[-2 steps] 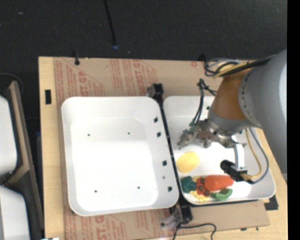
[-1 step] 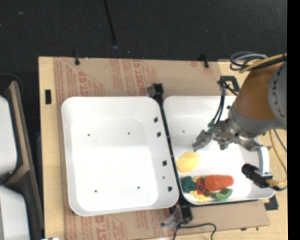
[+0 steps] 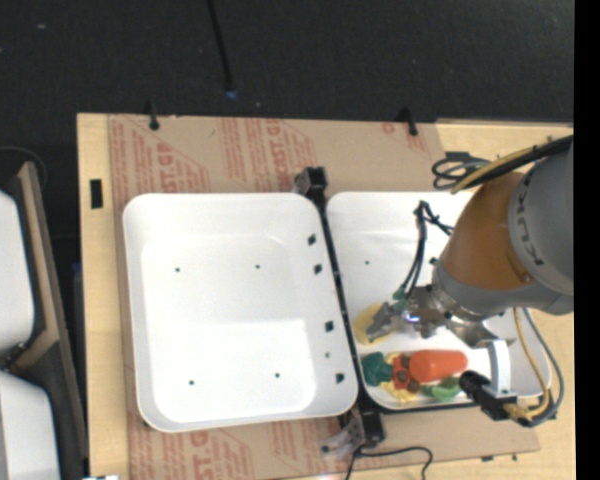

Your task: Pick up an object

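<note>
My gripper [image 3: 398, 320] hangs low in the right bin [image 3: 380, 218], under the arm's orange band and grey wrist. Its dark fingers point left and down toward a pile of small objects at the bin's near edge. An orange-red object [image 3: 438, 365] lies in the middle of the pile. A dark green piece [image 3: 378, 368] sits to its left, and a yellow piece [image 3: 365, 320] peeks out beside the gripper. A small green piece [image 3: 443, 392] and a yellow bit [image 3: 400, 395] lie along the front wall. Nothing shows between the fingers.
The left bin [image 3: 230, 308] stands beside the right one, with black clips [image 3: 325, 268] along the shared wall. Cables run down the arm and over the bench's right side. The bench is brown board with red print.
</note>
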Robot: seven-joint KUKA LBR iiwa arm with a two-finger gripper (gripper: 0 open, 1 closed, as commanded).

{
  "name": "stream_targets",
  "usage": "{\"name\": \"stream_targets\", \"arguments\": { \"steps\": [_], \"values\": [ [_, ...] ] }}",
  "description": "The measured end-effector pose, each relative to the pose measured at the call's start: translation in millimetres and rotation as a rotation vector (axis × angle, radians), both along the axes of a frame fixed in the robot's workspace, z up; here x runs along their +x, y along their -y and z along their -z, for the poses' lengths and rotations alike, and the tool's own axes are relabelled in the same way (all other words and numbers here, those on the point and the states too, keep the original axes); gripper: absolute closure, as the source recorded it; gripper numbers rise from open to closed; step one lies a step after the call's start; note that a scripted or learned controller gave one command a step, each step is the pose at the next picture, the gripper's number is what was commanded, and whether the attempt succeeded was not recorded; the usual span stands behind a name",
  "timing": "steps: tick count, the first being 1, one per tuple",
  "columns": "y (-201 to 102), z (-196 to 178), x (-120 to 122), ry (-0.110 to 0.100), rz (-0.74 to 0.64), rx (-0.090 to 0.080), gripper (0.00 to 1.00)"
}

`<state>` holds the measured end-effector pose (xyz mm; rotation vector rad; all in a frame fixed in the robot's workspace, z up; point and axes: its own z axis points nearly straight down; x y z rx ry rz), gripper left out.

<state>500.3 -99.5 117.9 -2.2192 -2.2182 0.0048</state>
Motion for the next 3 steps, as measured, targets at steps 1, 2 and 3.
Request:
{"name": "stream_targets", "arguments": {
  "steps": [1, 2, 3],
  "values": [
    [16, 18, 64, 0.004, 0.000, -0.001, 0.00],
    [-2, 17, 102, 0.006, 0.047, -0.001, 0.00],
    [18, 17, 23, 0.003, 0.004, -0.001, 0.00]
  ]
}}
